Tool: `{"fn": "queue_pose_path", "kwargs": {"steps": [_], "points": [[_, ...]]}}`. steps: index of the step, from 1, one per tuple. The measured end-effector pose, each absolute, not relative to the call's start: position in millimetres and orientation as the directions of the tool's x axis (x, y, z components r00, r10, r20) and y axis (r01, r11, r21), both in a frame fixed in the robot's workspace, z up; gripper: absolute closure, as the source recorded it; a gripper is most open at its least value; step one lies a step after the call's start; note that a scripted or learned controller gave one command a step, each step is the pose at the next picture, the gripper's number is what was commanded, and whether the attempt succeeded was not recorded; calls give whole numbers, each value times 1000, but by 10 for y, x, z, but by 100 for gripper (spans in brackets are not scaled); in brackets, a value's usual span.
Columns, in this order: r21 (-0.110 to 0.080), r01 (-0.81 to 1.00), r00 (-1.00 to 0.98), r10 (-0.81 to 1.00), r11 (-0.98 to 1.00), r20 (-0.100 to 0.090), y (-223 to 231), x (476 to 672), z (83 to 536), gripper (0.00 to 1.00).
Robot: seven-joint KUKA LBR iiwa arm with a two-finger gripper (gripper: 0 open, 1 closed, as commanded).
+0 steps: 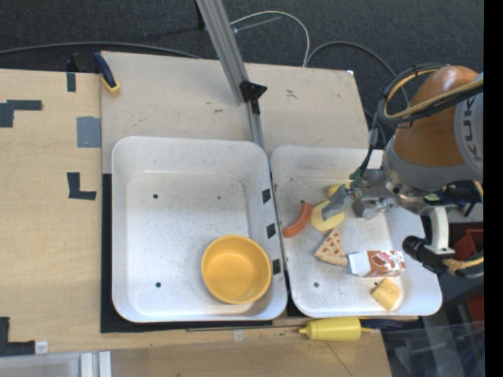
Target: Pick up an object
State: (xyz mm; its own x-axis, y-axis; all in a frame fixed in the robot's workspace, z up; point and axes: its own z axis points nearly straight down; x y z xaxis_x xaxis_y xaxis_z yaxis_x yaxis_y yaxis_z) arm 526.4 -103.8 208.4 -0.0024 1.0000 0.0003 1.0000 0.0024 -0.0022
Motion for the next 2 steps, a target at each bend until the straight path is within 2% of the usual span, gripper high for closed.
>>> {"fn": "queue_pose_path", "kwargs": {"steps": [1, 2], "points": [[-2, 1000, -3, 1000, 3, 0, -1038, 5264, 2085, 0], [-8, 1000, -2, 1000, 2, 0, -998, 5330, 1493, 0]]}}
